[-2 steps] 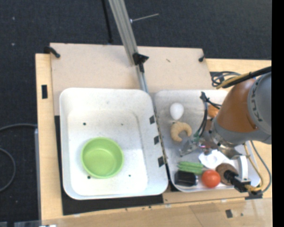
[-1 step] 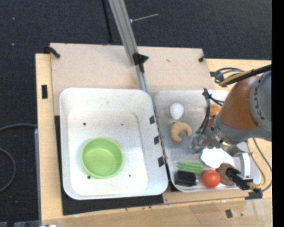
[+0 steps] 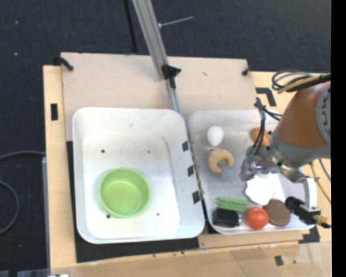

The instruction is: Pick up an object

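the pickable bits are all crowded into the right bin (image 3: pixel 230 120). nearest the gripper (image 3: pixel 252 169) is a flat white piece (image 3: pixel 259 190), lying just below the metal fingers and possibly touching them, though i can't tell for sure. whether the fingers are spread or closed i can't make out from here, and nothing is clearly held between them. to the left of the gripper sits a tan croissant-shaped thing (image 3: pixel 220 160), and above that a white egg (image 3: pixel 215 135). a small orange object (image 3: pixel 257 134) peeks out from behind the arm (image 3: pixel 303 126) near the bin's upper right. along the bottom edge of the bin lie a green pod-like piece (image 3: pixel 232 203), a black block (image 3: pixel 225 217), a red tomato (image 3: pixel 256 217) and a brown round item (image 3: pixel 278 212), packed close together. the arm itself comes in from the right, its orange band over the bin's right rim. over in the left bin (image 3: pixel 104 126) a lime green bowl (image 3: pixel 124 192) rests upright toward the lower left, well apart from everything else.
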Controlling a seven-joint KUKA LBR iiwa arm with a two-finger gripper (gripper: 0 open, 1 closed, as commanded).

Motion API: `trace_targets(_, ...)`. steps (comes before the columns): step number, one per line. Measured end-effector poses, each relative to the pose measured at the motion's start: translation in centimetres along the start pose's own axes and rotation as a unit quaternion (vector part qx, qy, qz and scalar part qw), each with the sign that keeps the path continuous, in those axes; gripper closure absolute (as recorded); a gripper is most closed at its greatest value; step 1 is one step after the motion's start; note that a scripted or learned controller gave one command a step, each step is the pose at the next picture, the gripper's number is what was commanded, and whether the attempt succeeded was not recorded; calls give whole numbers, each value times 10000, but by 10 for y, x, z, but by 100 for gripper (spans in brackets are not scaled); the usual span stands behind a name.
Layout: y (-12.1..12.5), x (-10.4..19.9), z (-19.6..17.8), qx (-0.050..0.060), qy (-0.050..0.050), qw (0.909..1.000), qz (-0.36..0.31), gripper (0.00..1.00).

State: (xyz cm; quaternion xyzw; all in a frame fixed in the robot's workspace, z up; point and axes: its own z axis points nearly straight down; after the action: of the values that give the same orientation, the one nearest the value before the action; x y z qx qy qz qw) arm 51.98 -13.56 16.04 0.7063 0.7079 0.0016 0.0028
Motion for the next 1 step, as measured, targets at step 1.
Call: trace_targets(1,-1,-10,-46,17,-1,10000,0,100)
